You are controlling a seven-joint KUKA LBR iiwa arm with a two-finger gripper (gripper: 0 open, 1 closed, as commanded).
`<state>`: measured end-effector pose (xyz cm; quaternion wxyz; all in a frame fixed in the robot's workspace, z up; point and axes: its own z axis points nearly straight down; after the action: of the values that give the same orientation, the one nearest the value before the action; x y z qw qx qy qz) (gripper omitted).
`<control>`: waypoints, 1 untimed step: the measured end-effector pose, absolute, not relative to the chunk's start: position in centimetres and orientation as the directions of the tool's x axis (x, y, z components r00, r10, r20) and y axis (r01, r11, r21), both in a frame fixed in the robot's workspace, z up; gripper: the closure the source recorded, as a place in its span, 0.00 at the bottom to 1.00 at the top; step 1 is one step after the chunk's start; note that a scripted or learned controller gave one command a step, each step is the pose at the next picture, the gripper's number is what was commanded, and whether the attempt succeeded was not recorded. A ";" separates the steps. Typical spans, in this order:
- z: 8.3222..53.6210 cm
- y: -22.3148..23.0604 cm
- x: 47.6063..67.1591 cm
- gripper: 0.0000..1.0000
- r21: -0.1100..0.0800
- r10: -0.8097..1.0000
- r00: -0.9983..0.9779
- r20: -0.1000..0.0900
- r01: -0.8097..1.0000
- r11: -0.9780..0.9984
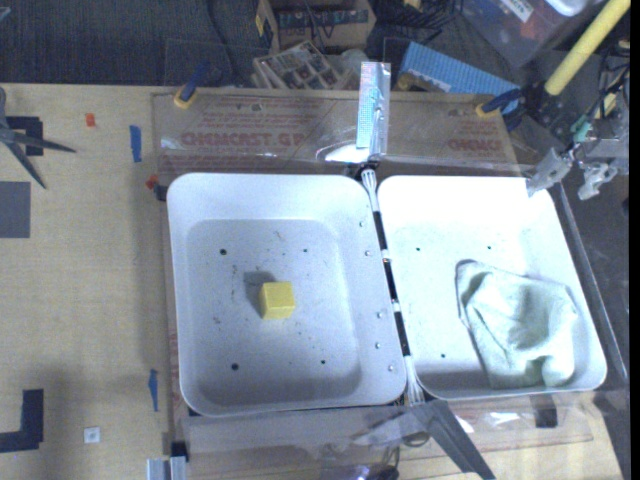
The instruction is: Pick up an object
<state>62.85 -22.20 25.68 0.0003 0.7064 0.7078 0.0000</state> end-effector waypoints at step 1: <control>12.0 -15.2 59.9 0.00 0.001 0.994 -0.107 -0.001 0.994 0.107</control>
<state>59.85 -15.23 11.98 0.0005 0.6681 0.7441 0.0001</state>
